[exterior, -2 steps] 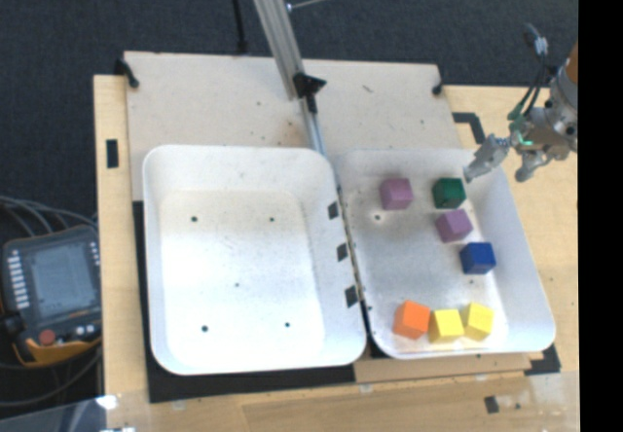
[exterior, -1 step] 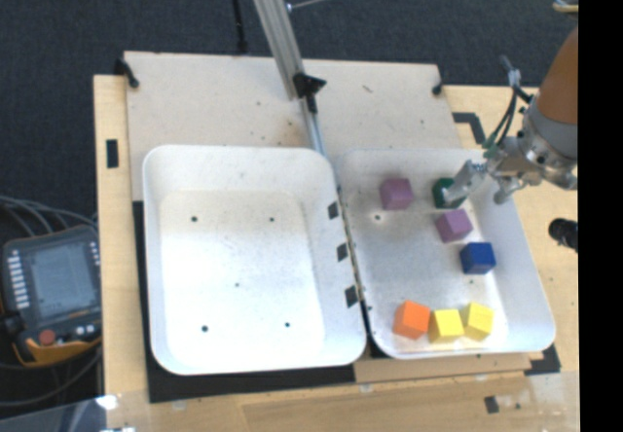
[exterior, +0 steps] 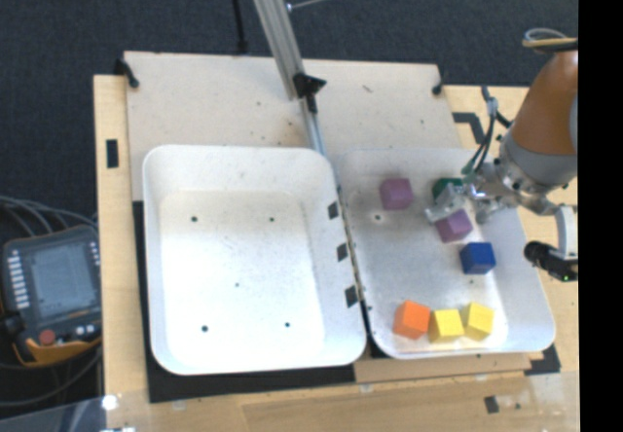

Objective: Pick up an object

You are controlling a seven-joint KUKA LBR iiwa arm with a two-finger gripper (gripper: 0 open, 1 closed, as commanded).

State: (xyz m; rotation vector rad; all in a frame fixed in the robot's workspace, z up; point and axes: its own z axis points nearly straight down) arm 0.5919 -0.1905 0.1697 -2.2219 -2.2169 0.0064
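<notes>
In the camera view, the bench (exterior: 112, 119) carries two shallow white bins side by side. The left bin (exterior: 243, 167) has only small dark specks on its floor. The right bin (exterior: 531, 333) holds the loose things: a purple cube (exterior: 395, 193) near its upper middle, a second purple block (exterior: 454, 225) just below and to the right of it, a blue cube (exterior: 477, 258) a little lower still, and along the near rim an orange block (exterior: 412, 319), a yellow cube (exterior: 447, 324) and a second yellow block (exterior: 479, 320), the three standing close together in a row.

The arm (exterior: 545, 128) reaches in from the right, and its hand (exterior: 465, 197) hangs just above the second purple block, with something green (exterior: 446, 189) at its tip. Whether the hand is spread or closed, and whether it has hold of anything, I cannot tell; the block appears to lie tilted on the bin floor beside the tip.

That purple block looks like the likeliest target. Judging by its look, it is a small toy block: light, stiff, not fragile, with flat faces that may be somewhat smooth. The sound hold would be across two opposite flat sides at mid-height, squared to the tilt so it does not twist out. It stands apart from its neighbours, so there is room on both sides.
</notes>
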